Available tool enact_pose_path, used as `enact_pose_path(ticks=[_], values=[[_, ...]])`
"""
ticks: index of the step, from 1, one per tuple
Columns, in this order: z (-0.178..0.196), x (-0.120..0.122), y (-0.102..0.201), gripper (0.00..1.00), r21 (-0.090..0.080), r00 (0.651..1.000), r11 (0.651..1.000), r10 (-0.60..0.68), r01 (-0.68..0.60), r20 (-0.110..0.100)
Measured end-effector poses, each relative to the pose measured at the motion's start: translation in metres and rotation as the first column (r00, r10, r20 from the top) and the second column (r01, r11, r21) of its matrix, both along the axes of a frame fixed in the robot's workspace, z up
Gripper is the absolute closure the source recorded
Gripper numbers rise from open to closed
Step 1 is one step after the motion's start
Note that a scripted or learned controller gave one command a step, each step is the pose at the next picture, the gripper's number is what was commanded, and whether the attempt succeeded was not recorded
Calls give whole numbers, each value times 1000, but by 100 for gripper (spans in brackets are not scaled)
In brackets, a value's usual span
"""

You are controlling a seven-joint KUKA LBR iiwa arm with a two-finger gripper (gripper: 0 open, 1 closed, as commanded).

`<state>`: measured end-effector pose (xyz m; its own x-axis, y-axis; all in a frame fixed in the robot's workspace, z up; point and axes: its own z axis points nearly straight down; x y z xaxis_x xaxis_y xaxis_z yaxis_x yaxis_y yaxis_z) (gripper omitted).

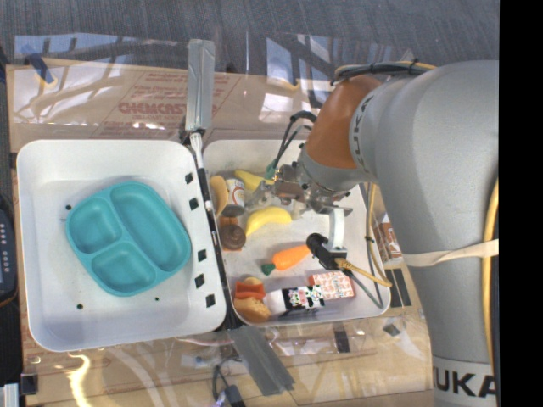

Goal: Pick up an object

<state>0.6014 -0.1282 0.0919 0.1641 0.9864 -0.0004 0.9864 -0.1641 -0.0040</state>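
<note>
The right bin [373,305] holds several toy foods. A yellow banana [267,220] lies near its middle, with an orange carrot [293,257] just below it. A smaller yellow piece [249,178] sits near the bin's far side. My gripper [284,188] hangs under the orange wrist band, low over the bin, just above the banana and right of the small yellow piece. No object can be seen in its grasp.
A can [234,195] and a brown cup [232,234] stand by the divider. A red-and-white box [331,285], a black bottle [297,298] and a bread piece [252,309] lie along the near wall. The left bin [51,312] holds a teal divided plate [127,237].
</note>
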Motion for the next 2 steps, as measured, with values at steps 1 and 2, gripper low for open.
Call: enact_pose_path(ticks=[1,2], values=[[15,56,-26,0,0,991,991,132,-132,4],[1,56,-34,0,2,986,986,167,-167,0]])
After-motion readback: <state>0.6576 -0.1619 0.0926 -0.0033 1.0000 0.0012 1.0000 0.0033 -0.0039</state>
